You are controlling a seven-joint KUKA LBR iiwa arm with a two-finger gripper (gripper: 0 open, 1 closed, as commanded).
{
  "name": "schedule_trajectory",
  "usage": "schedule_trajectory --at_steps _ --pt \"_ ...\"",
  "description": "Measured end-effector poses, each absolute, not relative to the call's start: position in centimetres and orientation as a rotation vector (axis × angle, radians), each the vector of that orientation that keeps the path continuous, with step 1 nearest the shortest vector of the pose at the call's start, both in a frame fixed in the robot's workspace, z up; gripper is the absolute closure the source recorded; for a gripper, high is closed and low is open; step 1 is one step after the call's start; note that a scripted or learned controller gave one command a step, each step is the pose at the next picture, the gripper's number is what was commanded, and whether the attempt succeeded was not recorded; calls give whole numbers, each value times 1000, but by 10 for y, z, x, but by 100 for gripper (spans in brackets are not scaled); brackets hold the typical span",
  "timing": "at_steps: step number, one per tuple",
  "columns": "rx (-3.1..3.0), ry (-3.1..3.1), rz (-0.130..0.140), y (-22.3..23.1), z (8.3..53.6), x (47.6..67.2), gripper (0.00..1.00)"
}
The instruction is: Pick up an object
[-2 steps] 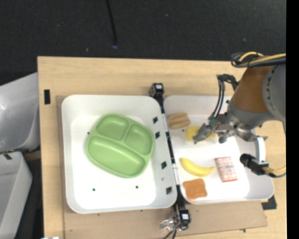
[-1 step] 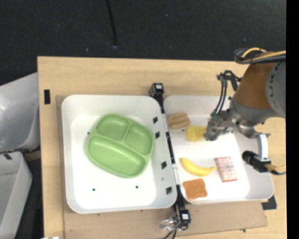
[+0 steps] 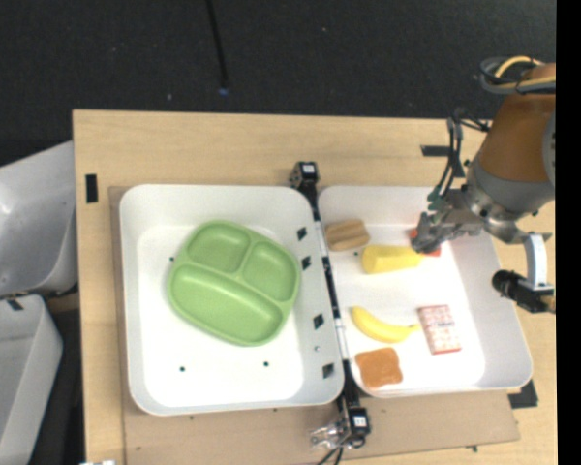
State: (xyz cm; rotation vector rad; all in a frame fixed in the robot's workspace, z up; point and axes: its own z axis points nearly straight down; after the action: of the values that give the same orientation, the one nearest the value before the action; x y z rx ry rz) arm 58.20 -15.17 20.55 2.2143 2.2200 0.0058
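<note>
I see the gripper [image 3: 428, 237] low in the right bin [image 3: 484, 356], upper right of frame, just beside the yellow block [image 3: 389, 259]; can't tell jaws' state.

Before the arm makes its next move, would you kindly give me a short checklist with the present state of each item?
1. Pincer over the right bin: ok.
2. Pincer beside the yellow wedge, at its right end: ok.
3. Something held between the fingers: cannot tell.
4. Banana, pink card and orange square lying apart from the pincer: ok.
5. Brown block close to the wedge, possibly crowding a grasp: not ok.
6. Green divided plate alone in the left bin: ok.
</note>
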Motion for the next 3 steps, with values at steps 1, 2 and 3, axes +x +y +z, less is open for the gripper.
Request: schedule_trajectory --at_steps 1,2,3 --pt "2217 2223 3 -153 217 583 100" --pt "2216 2227 0 -102 214 577 100" --pt "2216 2228 2 -60 219 576 100"
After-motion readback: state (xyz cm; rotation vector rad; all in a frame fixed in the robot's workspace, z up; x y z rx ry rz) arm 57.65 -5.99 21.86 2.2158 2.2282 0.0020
